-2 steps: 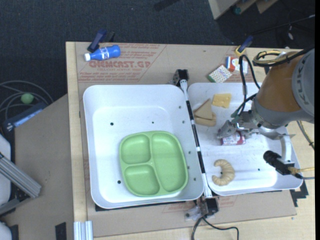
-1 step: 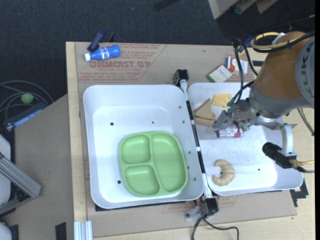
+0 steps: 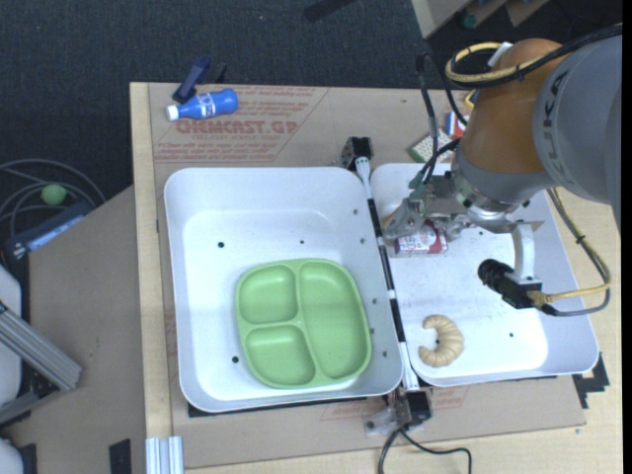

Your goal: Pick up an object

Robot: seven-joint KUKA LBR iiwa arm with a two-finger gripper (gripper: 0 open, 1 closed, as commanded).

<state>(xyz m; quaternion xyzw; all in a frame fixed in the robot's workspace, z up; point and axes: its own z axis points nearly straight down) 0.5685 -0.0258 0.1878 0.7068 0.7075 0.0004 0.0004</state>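
Plywood counter (image 3: pixel 148 265) nearest carries the green sectioned plastic tray (image 3: pixel 301 321) and tan croissant-shaped toy (image 3: pixel 441 340) — both untouched. Farther back, the tool (image 3: pixel 427 217) hovers at a small red-and-white packet (image 3: pixel 423 244); its grip I cannot tell, so nothing looks lifted yet.

Two white bins sit side by side on the worktop (image 3: pixel 148 294). In the left bin (image 3: pixel 197 215) a green divided plate (image 3: pixel 301 322) lies toward the near side. The grey arm (image 3: pixel 553 97) with its orange band reaches over the right bin (image 3: pixel 553 334), and its end effector (image 3: pixel 427 227) hangs low over a small red and white packet (image 3: pixel 423 246) near the bins' shared edge. A croissant (image 3: pixel 441 341) lies near the right bin's front edge. Beyond the bins, a blue and white bottle (image 3: pixel 202 105) lies on its side on the worktop.
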